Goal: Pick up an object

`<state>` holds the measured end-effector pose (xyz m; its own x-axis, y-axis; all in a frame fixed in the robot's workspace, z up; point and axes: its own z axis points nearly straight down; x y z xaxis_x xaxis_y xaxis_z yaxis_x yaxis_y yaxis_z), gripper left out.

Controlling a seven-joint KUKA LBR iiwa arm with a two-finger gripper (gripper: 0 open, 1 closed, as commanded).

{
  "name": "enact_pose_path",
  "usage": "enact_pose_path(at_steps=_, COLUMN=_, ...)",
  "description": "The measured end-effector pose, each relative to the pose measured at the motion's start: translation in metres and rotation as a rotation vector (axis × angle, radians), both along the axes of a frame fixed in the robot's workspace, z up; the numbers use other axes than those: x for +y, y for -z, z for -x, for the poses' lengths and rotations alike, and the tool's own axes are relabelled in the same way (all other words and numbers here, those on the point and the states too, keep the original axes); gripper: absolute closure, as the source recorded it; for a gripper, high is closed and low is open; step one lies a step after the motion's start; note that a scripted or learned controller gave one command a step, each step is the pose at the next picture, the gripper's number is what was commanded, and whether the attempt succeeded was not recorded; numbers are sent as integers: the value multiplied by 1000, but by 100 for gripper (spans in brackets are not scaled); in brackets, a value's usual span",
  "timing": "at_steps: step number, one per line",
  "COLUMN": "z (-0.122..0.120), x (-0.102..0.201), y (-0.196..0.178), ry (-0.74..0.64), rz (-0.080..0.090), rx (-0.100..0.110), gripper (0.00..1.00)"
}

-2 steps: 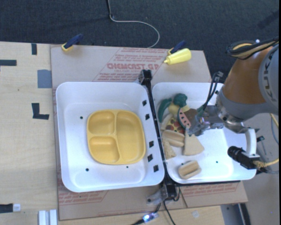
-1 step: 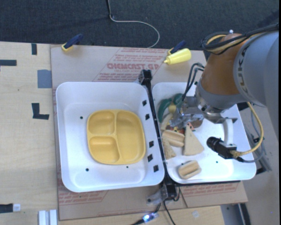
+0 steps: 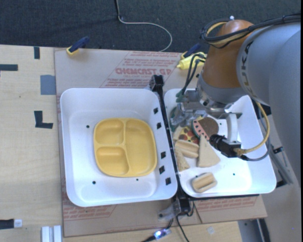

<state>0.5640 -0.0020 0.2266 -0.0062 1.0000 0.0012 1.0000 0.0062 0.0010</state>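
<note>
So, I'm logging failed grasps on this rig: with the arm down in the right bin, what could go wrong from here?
The toy foods lie crowded: the pizza slice, the sandwich wedge and the hot dog touch or overlap, so the pincer might nudge or catch two. It also works close to the divider between the bins and could bump it.

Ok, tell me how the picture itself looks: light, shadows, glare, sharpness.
Camera view: even, soft light; the yellow tray casts only a faint shadow in the left bin. The right bin is bright white, nearly washed out. The arm is large, close and slightly soft, and it hides the gripper's tips. The food pieces look somewhat blurred.
</note>
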Motion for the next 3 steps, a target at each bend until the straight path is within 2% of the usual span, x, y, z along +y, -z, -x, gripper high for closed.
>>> enact_pose_path(at_steps=1, z=-16, x=13, y=2, ry=4, rz=1, rx=2, gripper=100)
enact_pose_path(at_steps=2, z=-21, x=26, y=11, ry=4, rz=2, rx=3, gripper=100)
enact_pose_path(at_steps=3, z=-16, x=22, y=-8, ry=5, rz=1, rx=1, gripper=100)
